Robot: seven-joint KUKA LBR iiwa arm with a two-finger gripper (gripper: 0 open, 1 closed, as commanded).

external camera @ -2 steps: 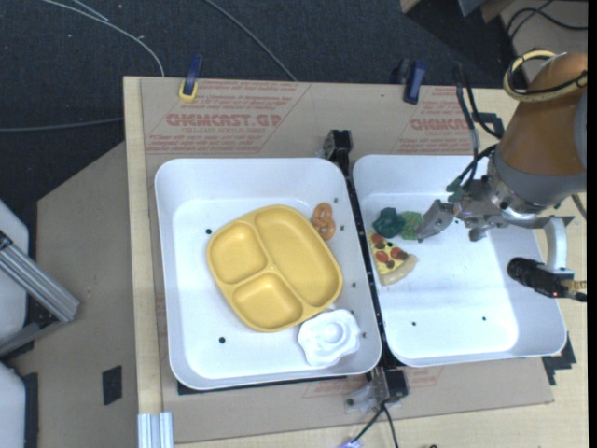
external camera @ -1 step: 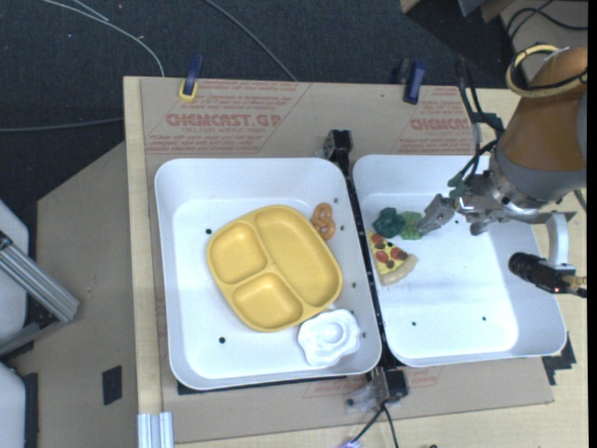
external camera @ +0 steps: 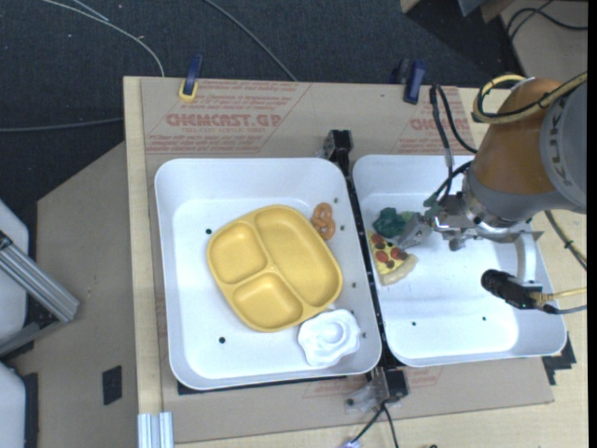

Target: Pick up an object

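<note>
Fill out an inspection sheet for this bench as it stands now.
Surface: cardboard-topped bench bearing a left white bin and a right white bin.
Job's things: green toy and pizza slice toy in right bin; pretzel, yellow divided plate and white piece in left bin.
Clutter: nothing seen.
Grippers: end effector low in right bin beside green toy; fingers unclear.
Cables: black cables on the arm; thin wires on floor.
Surroundings: dark carpet, blue clamps.
</note>
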